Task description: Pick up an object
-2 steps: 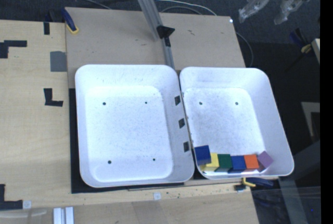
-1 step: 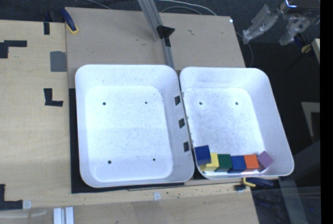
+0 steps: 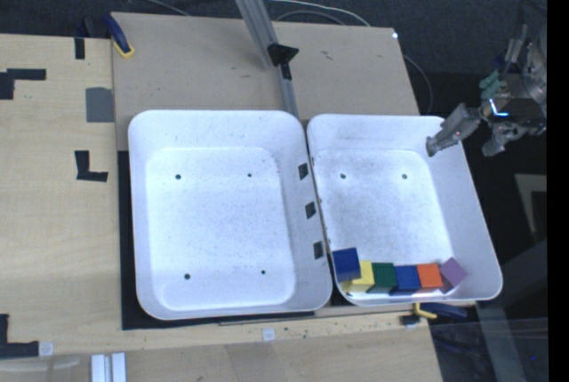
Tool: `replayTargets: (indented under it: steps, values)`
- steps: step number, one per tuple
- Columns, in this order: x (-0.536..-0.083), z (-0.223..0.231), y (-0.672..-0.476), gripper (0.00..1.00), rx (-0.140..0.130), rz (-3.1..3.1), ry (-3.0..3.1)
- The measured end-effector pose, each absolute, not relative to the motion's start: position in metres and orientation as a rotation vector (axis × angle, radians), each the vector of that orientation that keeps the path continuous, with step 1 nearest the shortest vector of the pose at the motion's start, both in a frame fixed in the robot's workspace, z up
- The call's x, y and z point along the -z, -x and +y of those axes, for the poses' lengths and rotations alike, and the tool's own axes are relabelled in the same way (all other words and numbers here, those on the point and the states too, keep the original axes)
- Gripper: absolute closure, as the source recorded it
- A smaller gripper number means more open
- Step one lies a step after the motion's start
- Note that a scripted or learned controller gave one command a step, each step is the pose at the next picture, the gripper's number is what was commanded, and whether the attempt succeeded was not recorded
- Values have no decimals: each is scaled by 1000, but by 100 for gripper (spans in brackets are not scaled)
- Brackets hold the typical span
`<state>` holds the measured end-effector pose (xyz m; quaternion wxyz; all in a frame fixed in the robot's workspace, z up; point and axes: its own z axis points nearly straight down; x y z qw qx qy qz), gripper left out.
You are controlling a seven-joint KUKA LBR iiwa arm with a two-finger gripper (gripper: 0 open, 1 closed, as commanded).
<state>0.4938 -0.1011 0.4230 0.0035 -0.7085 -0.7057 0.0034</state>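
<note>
Camera view: the end effector hangs over the right bin's far right rim, carrying nothing — its grip state I cannot tell. The coloured blocks lie crowded along that bin's near wall, well apart from it.

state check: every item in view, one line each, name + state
gripper: above the right bin's far right corner, nothing seen between its fingers
left bin: sits flat beside the right bin
right bin: sits flat, blocks along its near wall
blue block: resting on a yellow block
green block, second blue block, orange block: lying in a row, touching
purple block: tilted against the near right corner
</note>
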Motion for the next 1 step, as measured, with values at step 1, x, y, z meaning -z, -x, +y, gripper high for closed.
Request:
replayTargets:
  steps: [1]
  values:
    - [-403, -69, -564, 0, -3, -2226, 2215]
